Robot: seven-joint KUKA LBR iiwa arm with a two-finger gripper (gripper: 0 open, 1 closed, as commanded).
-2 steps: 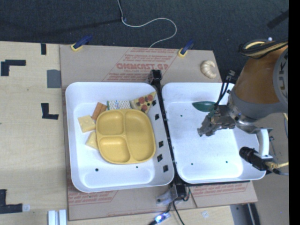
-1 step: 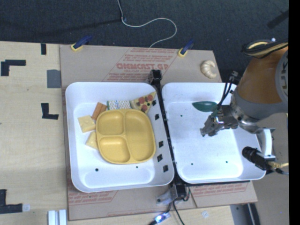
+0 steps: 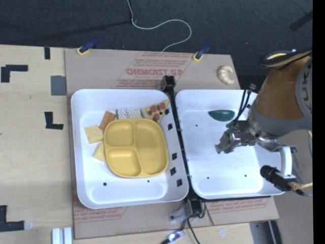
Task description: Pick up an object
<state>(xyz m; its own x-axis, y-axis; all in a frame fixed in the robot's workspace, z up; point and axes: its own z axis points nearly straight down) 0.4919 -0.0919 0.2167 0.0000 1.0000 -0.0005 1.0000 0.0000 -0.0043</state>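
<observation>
**Green piece lies just beyond the end effector, toward the bin's far edge**

The end effector [image 3: 227, 142] hangs low over the middle of the right bin [image 3: 203, 182]. The nearest thing to pick is a small dark green object [image 3: 221, 115], flat and rounded, resting on the bin floor near the far edge. It lies just up-view of the end effector and a little toward the divider between the bins, near but apart. Its long axis runs roughly along the far rim. Whether the end effector is apart or together cannot be told at this angle; nothing is seen held in it.

The left bin [image 3: 84, 187] holds a yellow divided plate [image 3: 136, 147] with several small toy food pieces [image 3: 94, 133] around its far and left sides, well apart from the end effector across the divider. My judgement: the green object is the likelier target, needing a short shift toward the far rim.
</observation>
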